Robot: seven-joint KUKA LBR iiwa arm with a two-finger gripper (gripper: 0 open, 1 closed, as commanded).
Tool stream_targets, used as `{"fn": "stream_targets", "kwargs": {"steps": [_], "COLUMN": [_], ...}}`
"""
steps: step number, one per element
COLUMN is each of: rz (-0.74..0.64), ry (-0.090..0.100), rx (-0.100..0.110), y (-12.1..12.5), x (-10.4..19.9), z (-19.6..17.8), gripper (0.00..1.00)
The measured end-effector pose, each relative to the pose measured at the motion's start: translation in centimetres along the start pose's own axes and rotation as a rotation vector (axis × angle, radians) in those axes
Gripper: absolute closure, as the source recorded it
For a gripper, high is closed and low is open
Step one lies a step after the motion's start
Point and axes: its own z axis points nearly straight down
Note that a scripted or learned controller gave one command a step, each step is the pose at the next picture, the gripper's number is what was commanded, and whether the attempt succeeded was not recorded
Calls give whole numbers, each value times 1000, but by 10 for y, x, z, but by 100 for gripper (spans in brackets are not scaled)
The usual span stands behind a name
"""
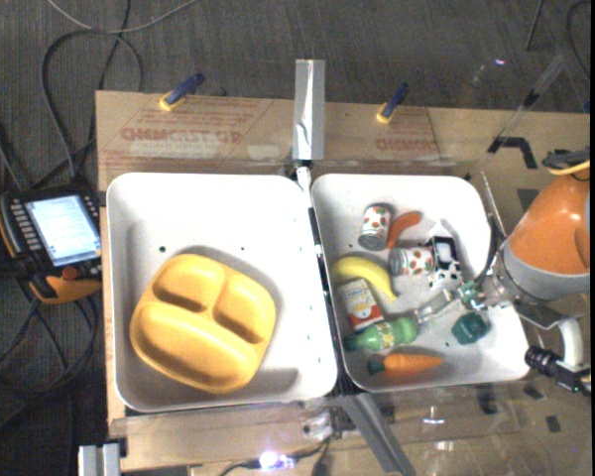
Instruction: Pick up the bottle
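Carrot lies nearest along the right bin's front edge, with the green bottle on its side just behind it, beside a banana and small cans. Gripper hovers right of the bottle, its grip state impossible to tell; a yellow tray fills the left bin.

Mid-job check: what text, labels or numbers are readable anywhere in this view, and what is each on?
Nothing reads clearly.
Cardboard behind the bins: red print, too blurred to read.
Cardboard at right: red print, blurred.
Pendant screen: too small.
Can beside the banana: label unreadable.
Two other cans: pictures, no legible words.
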Motion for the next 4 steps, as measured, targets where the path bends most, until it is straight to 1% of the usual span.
{"fn": "stream_targets", "kwargs": {"steps": [1,2,3,4], "rz": [119,118,118,321], "ry": [-14,-12,-12,-8], "rx": [3,5,5,24], "y": [-5,-4,-5,-2], "x": [16,17,17,57], "z": [3,-7,-7,-117], "gripper": [0,100,0,0]}}
